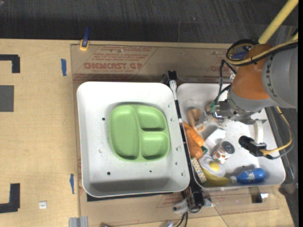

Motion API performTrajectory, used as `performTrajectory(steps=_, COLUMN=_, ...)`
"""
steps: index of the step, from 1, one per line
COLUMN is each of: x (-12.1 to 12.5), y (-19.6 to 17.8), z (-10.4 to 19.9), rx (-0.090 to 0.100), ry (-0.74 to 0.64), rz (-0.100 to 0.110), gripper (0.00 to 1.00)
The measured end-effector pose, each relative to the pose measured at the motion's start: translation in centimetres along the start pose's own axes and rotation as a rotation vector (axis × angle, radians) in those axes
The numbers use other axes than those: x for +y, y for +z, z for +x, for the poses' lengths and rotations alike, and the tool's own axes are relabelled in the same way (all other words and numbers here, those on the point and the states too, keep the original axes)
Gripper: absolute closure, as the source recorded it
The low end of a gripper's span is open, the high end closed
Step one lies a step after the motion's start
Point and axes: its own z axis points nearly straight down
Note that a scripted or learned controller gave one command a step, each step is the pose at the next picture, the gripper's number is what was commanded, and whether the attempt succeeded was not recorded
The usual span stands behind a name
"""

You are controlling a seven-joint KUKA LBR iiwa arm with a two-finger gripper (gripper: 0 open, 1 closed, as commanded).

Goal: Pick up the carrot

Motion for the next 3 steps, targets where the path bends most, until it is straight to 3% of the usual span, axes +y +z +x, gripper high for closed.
performTrajectory(steps=1, x=-5.2, y=0.9, z=0.3, rx=-0.001, ry=0.192, rz=-0.005, gripper=0.0)
performTrajectory(steps=2, x=-5.8, y=0.9, z=0.9, rx=-0.001, ry=0.385, rz=-0.006, gripper=0.0)
performTrajectory(steps=3, x=-5.7, y=-0.2, z=0.8, rx=-0.003, ry=0.387, rz=-0.01, gripper=1.0)
